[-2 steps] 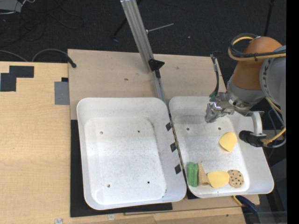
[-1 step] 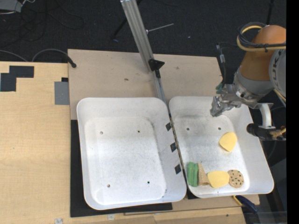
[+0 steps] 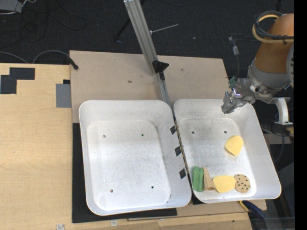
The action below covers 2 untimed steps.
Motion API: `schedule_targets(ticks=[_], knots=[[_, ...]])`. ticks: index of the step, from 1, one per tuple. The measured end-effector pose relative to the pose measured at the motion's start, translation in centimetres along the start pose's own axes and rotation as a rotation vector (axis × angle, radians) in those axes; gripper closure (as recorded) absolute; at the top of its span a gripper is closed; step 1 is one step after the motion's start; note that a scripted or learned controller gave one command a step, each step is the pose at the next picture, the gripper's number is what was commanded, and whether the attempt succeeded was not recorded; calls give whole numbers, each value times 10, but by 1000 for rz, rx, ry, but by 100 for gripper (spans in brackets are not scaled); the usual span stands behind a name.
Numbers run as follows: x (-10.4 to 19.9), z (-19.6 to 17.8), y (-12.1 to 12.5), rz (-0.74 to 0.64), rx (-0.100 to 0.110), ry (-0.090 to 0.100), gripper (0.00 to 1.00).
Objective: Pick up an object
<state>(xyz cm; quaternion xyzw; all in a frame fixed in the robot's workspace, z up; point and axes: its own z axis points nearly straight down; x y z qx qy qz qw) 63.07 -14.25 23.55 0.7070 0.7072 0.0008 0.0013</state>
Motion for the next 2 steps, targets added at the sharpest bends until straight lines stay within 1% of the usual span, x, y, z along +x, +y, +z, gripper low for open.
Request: schedule_targets(ticks=[1,2], knots=[[-1,-53,1,-1,-1,-1,100],[50,-33,-3,-4,7,3,100]])
